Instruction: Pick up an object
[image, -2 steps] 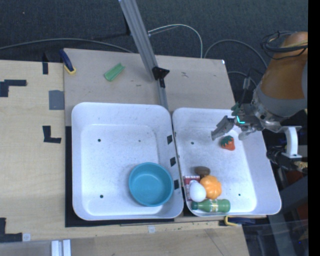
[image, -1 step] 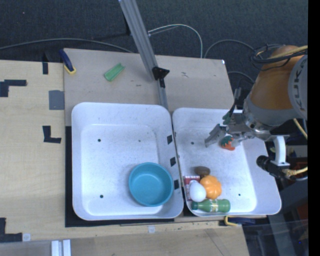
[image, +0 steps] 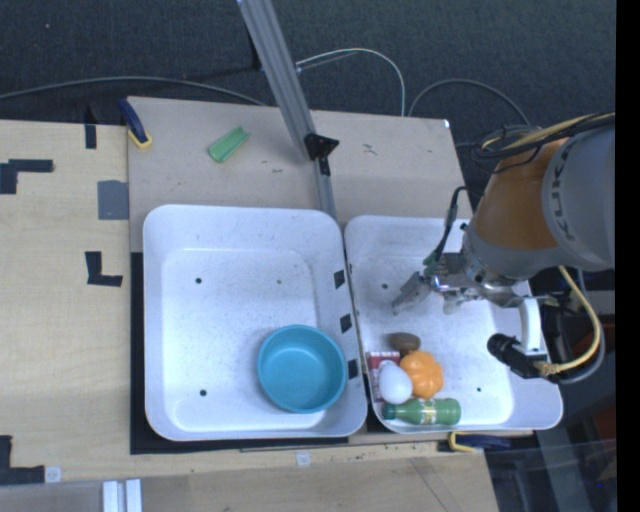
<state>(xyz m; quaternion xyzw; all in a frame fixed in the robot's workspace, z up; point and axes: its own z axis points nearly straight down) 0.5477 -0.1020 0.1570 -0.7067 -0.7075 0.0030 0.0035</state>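
The gripper (image: 428, 294) hangs over the middle of the right bin (image: 380, 245), its two fingers spread apart with nothing between them. At the near edge of that bin sit an orange ball (image: 423, 373), a white egg (image: 395, 384), a brown lump (image: 404, 342) and a green bottle (image: 425, 411). A blue bowl (image: 300, 368) sits in the left bin (image: 200, 240).

Red box (image: 382, 357) partly behind white egg (image: 395, 384); arm (image: 560, 200) cropped at right.
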